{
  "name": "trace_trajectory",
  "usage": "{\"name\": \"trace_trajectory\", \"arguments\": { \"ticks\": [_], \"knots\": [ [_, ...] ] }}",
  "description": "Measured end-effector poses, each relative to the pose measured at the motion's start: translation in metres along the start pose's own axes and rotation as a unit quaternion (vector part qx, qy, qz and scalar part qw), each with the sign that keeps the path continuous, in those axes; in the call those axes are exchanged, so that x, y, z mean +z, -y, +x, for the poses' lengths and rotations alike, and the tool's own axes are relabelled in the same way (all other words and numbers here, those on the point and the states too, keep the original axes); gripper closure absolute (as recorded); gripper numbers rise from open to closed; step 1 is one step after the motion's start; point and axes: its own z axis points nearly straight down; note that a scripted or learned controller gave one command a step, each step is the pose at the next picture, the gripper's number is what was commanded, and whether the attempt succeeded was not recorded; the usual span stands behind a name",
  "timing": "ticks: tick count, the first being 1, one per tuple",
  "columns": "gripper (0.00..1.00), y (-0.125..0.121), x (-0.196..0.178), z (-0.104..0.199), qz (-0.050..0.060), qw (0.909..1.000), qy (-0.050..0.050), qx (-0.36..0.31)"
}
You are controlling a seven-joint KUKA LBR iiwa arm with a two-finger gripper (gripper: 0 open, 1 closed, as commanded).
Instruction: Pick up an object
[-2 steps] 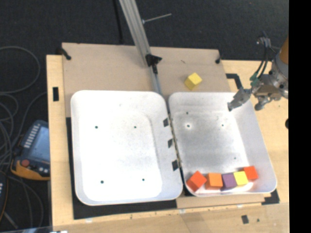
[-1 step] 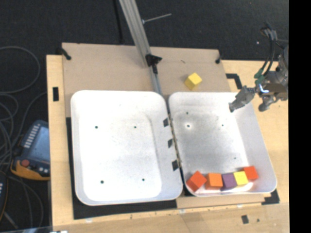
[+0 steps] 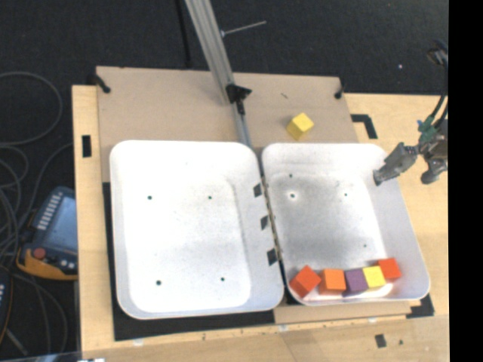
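Judging by their look, the small cubes in the right bin (image 3: 392, 202) are light, stiff blocks with flat faces, probably foam or wood, so they should neither crush nor sag under a pinch. The best hold would be across two opposite flat sides, from above. That is awkward here, since the blocks sit side by side in a row against the near wall: a red-orange block (image 3: 306, 280) at the left end, turned slightly, then an orange block (image 3: 333, 279), a purple block (image 3: 355, 280), a yellow block (image 3: 374, 277) and a red block (image 3: 389, 268) at the right end. They touch or nearly touch, leaving little room for fingers between them; the two end blocks offer the freest sides.

Another yellow cube (image 3: 300, 125) lies alone on the bench (image 3: 166, 104) beyond the bins, just past the far edge of the right bin.

The gripper (image 3: 391, 165) hangs over the far right corner of the right bin, well apart from the row. It seems to hold nothing, though whether its jaws are open or closed I cannot tell at this size.
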Motion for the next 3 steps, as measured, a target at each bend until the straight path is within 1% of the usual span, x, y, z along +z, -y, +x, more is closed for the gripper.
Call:
{"name": "trace_trajectory", "arguments": {
  "ticks": [1,2,3],
  "knots": [
    [0.0,0.006,-0.054,-0.008,-0.001,1.0,0.0,-0.001],
    [0.0,-0.002,-0.131,0.087,-0.002,1.0,-0.001,-0.003],
    [0.0,0.006,-0.127,0.027,0.002,1.0,0.001,0.004]
  ]
}}
